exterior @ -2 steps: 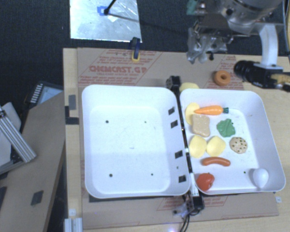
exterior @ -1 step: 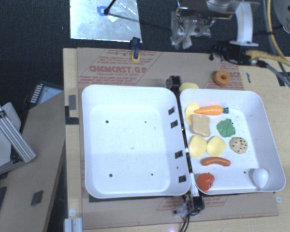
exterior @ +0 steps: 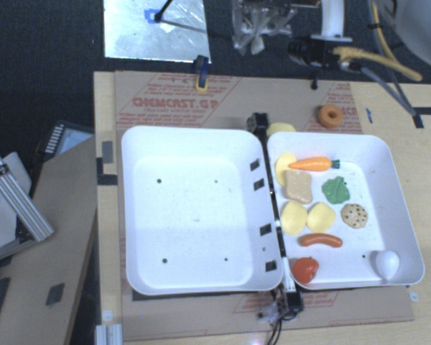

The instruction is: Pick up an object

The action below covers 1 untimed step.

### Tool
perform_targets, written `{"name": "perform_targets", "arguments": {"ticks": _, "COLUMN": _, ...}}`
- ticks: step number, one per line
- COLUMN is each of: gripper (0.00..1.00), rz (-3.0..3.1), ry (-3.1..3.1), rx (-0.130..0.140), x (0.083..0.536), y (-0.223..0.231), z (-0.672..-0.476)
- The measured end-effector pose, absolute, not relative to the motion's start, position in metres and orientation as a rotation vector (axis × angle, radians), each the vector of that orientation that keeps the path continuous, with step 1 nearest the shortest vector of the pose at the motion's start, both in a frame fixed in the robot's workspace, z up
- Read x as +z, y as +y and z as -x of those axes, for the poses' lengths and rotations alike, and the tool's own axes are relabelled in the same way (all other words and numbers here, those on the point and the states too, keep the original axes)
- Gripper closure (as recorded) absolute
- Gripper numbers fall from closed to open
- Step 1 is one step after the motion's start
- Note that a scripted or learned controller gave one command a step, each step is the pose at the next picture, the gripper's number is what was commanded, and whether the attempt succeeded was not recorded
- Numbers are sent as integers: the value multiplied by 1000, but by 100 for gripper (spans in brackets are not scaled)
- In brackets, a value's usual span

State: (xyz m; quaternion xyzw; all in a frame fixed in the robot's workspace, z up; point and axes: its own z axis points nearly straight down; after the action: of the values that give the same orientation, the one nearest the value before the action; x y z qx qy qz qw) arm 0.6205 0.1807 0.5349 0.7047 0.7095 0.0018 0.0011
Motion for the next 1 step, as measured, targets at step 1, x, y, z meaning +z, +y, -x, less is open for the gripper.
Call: {"name": "perform_targets", "arguments": {"ticks": 1, "gripper": 100, "rz": -2213, "ry": 2229, "rx": 5, "x": 534, "y": 225, "z": -653}}
